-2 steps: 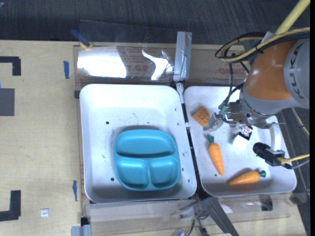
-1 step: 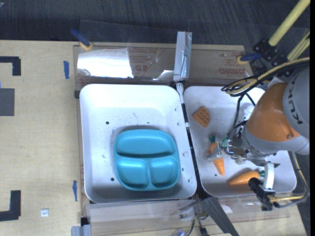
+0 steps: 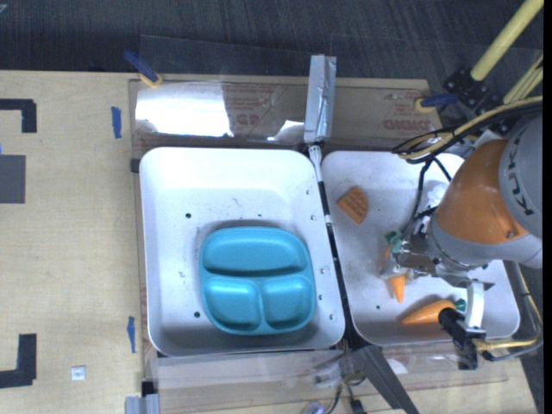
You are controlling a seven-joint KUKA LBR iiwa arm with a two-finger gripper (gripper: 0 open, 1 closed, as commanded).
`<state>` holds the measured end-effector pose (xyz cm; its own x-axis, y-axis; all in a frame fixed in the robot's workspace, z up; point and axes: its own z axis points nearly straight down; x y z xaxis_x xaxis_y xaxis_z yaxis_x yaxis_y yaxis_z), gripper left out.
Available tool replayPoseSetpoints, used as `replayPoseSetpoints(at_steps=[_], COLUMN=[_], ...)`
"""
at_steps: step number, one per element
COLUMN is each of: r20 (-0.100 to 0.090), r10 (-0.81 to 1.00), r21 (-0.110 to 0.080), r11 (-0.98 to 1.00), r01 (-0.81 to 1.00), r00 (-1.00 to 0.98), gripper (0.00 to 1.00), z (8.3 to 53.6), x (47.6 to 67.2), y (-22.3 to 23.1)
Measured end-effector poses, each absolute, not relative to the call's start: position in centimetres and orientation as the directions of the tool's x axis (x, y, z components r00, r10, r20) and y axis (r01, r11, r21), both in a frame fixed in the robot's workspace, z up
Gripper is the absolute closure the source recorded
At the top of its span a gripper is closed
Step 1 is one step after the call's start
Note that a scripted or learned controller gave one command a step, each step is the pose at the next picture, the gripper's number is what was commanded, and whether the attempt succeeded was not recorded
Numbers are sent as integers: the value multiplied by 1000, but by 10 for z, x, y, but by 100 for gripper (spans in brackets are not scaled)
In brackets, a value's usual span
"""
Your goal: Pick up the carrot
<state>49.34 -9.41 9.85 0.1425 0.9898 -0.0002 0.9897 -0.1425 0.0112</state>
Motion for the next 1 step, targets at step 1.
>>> replayPoseSetpoints(at_steps=[1], r20=[2], r10=[973], r21=[6], r11=[-231], r01=[973], r00=[231], gripper=[100], z=[224], x=[486], y=[-76])
